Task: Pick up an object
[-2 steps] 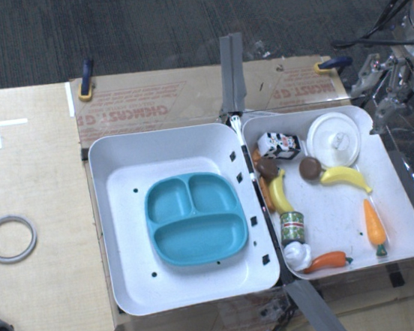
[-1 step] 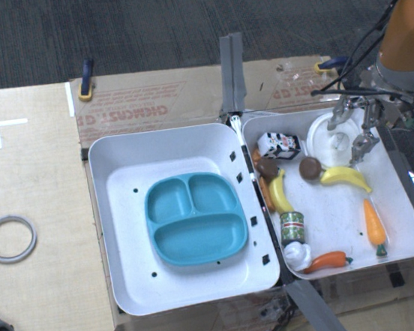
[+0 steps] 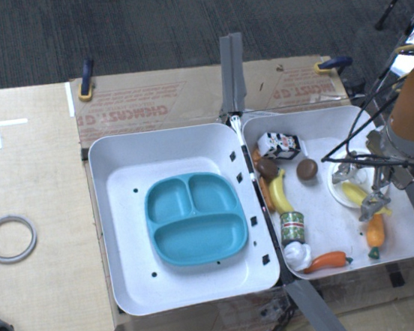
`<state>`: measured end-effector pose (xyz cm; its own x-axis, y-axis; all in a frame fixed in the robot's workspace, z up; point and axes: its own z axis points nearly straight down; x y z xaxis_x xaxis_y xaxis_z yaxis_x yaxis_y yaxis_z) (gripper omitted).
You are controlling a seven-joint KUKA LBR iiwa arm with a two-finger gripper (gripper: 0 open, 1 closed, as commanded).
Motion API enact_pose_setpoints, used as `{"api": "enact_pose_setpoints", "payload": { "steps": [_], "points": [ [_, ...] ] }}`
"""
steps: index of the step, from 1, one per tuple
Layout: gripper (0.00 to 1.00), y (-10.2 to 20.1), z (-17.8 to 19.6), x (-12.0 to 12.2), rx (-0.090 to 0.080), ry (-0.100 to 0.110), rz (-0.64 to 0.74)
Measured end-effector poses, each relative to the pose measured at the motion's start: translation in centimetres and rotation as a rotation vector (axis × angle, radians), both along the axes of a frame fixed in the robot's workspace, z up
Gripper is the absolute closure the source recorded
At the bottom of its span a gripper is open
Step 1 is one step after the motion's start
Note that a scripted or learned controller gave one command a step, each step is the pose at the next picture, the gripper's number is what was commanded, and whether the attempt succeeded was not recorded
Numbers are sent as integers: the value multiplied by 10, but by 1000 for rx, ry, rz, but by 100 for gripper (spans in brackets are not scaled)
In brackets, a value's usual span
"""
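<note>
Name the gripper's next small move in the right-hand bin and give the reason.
Probably a short descent straight down. The gripper hangs in the right bin, near the yellow piece on the small white plate and just above the orange carrot. Nothing shows between its fingers, so no pick has happened yet. Those two are the closest targets; the banana and the can lie further left.
</note>
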<state>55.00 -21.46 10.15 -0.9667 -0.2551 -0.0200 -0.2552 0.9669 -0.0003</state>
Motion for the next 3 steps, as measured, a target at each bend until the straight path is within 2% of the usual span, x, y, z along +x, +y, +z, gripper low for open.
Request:
{"api": "enact_pose_setpoints", "payload": {
  "steps": [1, 2, 3],
  "points": [
    [0, -2, -3, -28, -3, -4, -45],
    [0, -2, 1, -45, -7, -28, -144],
    [0, 35, -4, 36, -2, 6, -207]
  ]
}}
